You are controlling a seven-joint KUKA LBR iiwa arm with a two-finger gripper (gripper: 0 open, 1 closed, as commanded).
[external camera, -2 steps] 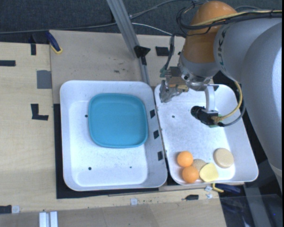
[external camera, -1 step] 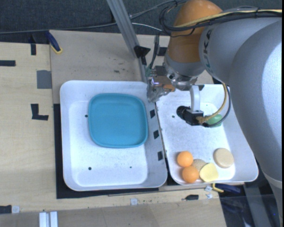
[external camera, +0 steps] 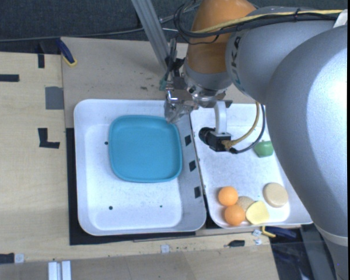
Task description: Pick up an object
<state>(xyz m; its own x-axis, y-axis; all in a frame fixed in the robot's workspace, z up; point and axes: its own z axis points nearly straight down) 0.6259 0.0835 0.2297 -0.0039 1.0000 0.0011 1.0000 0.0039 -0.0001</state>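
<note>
The end effector (external camera: pixel 176 111) hovers over the far right corner of the blue plate (external camera: pixel 144 149) in the left bin (external camera: pixel 93 214), whether spread or pressed together I cannot tell, the plate lying nearer and left.

Robotics lab, taped plywood bench (external camera: pixel 23 156), two white bins (external camera: pixel 90 214), industrial arm (external camera: pixel 291 69), loose cabling (external camera: pixel 245 139)

Wooden bench (external camera: pixel 23 174) bears two white bins (external camera: pixel 93 214).
</note>
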